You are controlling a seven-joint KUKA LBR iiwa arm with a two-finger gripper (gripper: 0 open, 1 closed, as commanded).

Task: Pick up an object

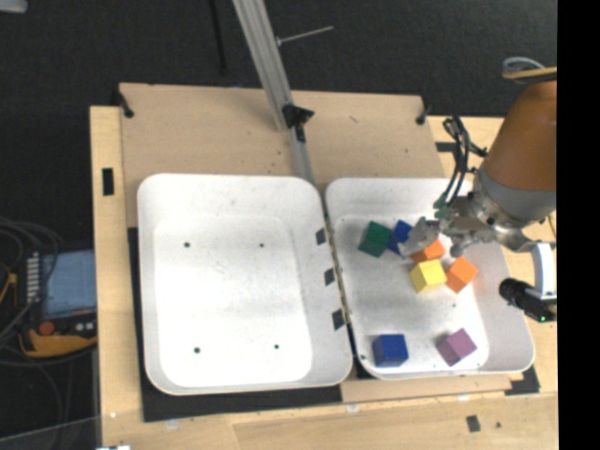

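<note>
Landmark = right bin (349,195), the white tray on the right half of the bench.

Arm (525,153) comes in over the bin's right rim, orange band up top, grey wrist below. Gripper (433,237) hangs low over the bin's upper-middle part, right above a tight bunch of blocks. Can't tell how the gripper is set, the wrist and clutter hide that bit. Nothing seen pinched.

Blocks, all inside the right bin:
- green block (375,239): upper-left part of the bin floor, left of the gripper.
- small blue block (402,232): just beside the green one, toward the gripper, partly tucked under it.
- orange block (431,250): directly under the gripper tip, touching or nearly touching it, can't say which.
- yellow block (428,276): middle of the bin, just below that orange one.
- 2nd orange block (461,274): just right of the yellow, close to touching.
- big blue block (390,349): near the bin's front rim, left of centre, well apart from the bunch.
- purple block (457,346): near the front rim too, right of the big blue one.

Left bin (234,279) sits touching the right bin's left side.
</note>
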